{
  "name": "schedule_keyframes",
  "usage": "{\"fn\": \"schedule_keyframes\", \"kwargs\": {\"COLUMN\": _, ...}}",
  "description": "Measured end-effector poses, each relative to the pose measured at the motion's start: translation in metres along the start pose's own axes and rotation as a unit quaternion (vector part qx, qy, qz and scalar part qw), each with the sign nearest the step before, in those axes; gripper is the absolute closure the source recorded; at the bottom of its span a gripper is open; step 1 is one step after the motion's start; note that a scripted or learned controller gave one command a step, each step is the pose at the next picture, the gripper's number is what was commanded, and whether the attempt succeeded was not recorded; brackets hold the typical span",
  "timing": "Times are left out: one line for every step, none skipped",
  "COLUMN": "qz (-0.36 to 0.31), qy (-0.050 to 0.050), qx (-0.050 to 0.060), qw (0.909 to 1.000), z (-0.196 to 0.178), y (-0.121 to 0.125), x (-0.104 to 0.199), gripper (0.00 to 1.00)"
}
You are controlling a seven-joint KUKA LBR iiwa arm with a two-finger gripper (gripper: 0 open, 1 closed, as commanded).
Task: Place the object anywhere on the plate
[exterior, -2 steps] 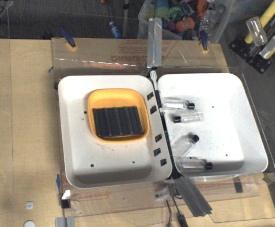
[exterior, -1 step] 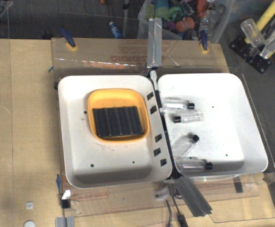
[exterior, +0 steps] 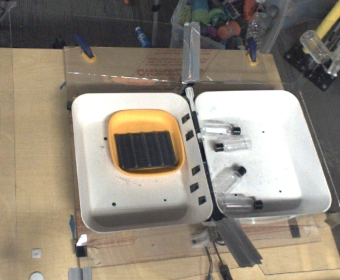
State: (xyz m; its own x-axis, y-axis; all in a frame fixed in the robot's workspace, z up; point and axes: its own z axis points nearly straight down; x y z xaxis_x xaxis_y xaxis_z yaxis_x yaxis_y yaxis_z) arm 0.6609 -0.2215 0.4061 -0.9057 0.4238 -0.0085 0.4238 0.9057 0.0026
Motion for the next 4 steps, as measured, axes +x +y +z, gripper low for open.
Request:
{"fn": "schedule_keyframes", "kwargs": {"qz": -0.112, "qy": -0.001, "qx": 0.0, "qw": 0.9937, "z": -0.031, "y": 0.0, "x": 0.003, "gripper": 1.0}}
{"fn": "schedule_keyframes", "kwargs": {"qz": -0.254, "qy": -0.001, "qx": -0.001, "qw": 0.9672, "z": -0.031, "y": 0.0, "x": 0.0, "gripper": 1.0}}
{"fn": "schedule_keyframes", "kwargs": {"qz": -0.406, "qy": 0.002, "qx": -0.002, "qw": 0.9139, "z": -0.005, "y": 0.003, "x": -0.006, "gripper": 1.0}}
{"fn": "schedule_keyframes", "kwargs": {"qz": -0.513, "qy": -0.001, "qx": -0.001, "qw": 0.8584, "z": -0.027, "y": 0.004, "x": -0.007, "gripper": 1.0}}
